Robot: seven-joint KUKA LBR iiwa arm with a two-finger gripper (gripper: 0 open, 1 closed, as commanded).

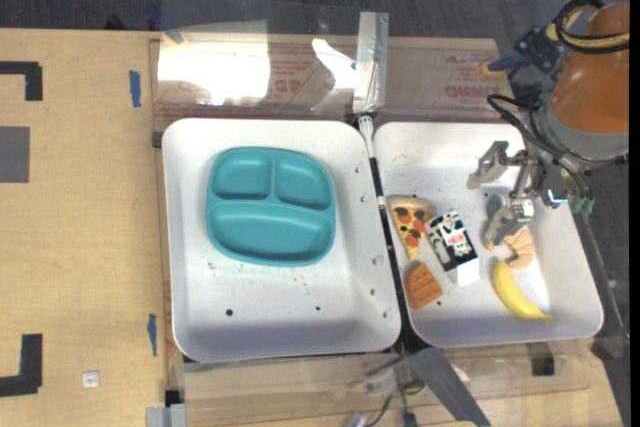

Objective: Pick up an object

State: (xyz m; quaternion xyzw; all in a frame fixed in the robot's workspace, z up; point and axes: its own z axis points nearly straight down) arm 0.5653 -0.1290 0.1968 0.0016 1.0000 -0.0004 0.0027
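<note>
Curved glossy banana (518, 293) beside ridged waffle (423, 285), possibly plastic.

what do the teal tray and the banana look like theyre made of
The teal tray looks like moulded plastic, matte: uniform colour, rounded compartment walls. The banana looks like a plastic toy: smooth, even yellow, though real fruit can't be ruled out.

End effector (505, 200) pointing down, fingers spread.
</note>
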